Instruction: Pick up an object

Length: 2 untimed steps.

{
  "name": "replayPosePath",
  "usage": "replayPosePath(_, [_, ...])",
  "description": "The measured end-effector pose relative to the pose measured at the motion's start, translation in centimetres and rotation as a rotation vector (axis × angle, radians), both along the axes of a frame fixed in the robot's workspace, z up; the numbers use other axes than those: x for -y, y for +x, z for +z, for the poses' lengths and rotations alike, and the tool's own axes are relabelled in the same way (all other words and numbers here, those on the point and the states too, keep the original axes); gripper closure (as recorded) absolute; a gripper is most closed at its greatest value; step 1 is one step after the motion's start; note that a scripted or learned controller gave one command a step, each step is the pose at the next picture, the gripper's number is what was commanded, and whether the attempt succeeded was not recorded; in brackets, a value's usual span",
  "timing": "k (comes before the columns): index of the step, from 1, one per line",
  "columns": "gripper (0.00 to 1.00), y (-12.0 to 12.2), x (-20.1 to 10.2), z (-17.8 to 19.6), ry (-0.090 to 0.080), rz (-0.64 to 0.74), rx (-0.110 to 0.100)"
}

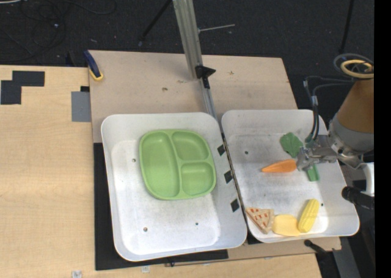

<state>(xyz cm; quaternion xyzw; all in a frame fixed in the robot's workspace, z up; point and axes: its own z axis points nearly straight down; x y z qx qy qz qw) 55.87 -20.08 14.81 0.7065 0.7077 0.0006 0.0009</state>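
Grey metal, the gripper point(305, 159) sits low at the carrot point(279, 167)'s leafy end; whether it is parted or clamped cannot be told. The carrot lies mid right bin point(244, 125), orange tip toward the left bin's plate point(178, 164). A sound grasp would likely centre on the stem, then lift straight. Corn point(308, 215), lemon point(285, 225) and pizza point(259, 217) lie beyond the carrot, near the front wall.

The desk point(43, 167) looks like pale, matt wood. Both bins are smooth white plastic with a dull sheen, the left bin point(122, 209) and the right bin point(275, 200) scuffed grey. The green plate point(177, 164) is smooth, softly glossy plastic. At 12 o'clock a post point(186, 32) of bare ribbed metal. The carrot point(280, 167), corn point(308, 215) and pizza slice point(260, 218) look like moulded plastic.
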Motion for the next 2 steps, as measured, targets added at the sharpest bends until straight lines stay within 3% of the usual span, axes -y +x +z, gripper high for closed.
replayPosePath(1, [1.0, -0.08, 0.91, 6.02, -0.002, -0.001, 0.002])
replayPosePath(2, [1.0, -0.06, 0.93, 6.2, 0.0, 0.001, -0.003])
